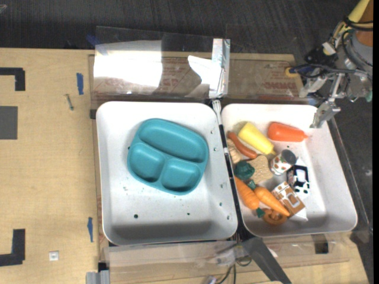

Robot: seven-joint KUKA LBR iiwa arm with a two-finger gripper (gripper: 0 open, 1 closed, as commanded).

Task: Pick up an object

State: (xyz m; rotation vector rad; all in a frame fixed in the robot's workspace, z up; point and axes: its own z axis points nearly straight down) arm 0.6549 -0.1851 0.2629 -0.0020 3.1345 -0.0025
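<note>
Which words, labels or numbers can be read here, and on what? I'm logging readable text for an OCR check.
No text can be read.
Reddish print on the cardboard strip behind the bins: too blurred to read.
Brown-and-white toy packet in the right bin: markings too small to read.

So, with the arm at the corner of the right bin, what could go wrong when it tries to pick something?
1. The toy foods lie crowded and touching: the pincer may push the yellow piece or the sausage instead of taking one.
2. The pincer hangs near the right bin's far rim and could strike it when lowering.
3. The orange carrot is rounded and might slip out.
</note>
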